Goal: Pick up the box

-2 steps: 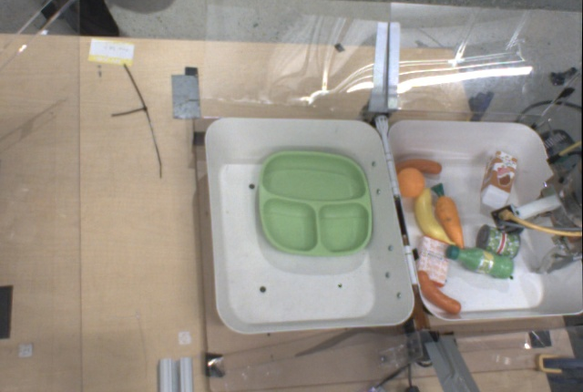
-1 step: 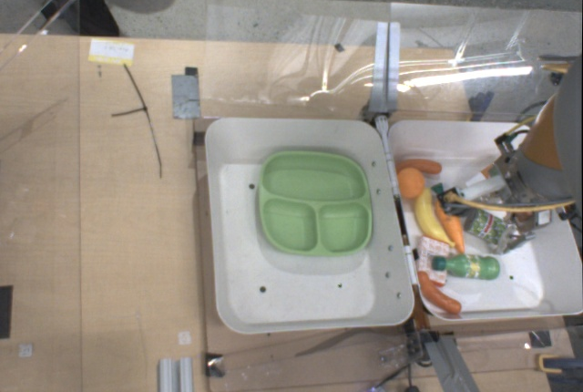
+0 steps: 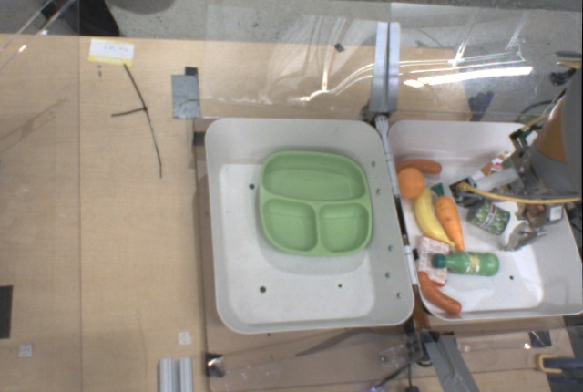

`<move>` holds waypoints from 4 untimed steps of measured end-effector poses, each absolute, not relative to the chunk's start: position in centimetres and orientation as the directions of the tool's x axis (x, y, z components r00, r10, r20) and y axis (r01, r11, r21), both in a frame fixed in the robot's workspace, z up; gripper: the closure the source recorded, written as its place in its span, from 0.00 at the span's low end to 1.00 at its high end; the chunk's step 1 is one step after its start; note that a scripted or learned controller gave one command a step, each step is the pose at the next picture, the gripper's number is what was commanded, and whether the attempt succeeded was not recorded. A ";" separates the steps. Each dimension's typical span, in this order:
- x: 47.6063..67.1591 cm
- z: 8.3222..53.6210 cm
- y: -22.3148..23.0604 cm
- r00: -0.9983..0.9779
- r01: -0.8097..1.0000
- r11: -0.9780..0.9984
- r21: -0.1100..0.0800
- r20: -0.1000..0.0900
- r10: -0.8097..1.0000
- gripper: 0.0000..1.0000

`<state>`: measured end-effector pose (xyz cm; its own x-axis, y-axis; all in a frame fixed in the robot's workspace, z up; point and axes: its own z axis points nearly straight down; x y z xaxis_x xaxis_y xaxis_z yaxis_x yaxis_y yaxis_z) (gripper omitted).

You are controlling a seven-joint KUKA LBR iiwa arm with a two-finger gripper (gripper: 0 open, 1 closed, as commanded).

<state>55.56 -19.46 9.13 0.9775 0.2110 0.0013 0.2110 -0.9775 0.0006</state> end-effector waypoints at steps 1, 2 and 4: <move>60.7 9.2 -14.0 0.809 0.588 -0.809 0.002 0.003 0.588 0.00; 60.8 10.4 -14.0 0.806 0.592 -0.806 0.003 0.004 0.592 1.00; 61.7 24.1 -4.6 0.156 0.988 -0.156 0.007 0.001 0.988 1.00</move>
